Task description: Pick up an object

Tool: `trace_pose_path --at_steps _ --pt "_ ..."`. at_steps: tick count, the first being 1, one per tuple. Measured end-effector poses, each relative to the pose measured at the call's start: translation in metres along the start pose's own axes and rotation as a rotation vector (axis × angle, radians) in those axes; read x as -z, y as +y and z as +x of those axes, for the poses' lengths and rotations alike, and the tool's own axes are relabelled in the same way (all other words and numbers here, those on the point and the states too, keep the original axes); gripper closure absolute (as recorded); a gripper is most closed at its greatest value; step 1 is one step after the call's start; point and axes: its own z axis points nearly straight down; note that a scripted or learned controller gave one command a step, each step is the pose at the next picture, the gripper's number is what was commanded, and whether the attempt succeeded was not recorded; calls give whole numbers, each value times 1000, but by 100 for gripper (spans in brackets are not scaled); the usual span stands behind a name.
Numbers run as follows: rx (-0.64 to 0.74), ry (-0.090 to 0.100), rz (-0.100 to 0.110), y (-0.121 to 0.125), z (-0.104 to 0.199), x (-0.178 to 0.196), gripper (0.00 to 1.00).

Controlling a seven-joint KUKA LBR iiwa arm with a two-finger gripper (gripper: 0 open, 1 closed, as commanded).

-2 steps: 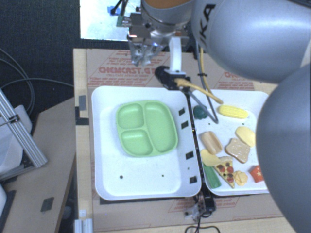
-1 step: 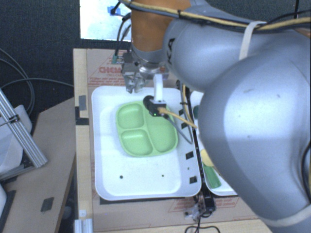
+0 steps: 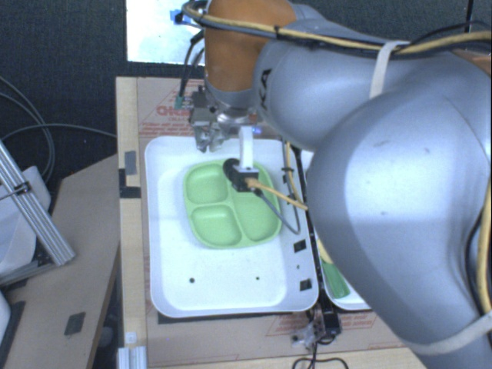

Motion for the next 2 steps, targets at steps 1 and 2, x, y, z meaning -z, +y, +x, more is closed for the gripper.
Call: trace_pose_path --at_steps 1,2 --pt "1 -3 16 -112 -9 -71 100" --pt "5 7 -16 -67 21 58 100"
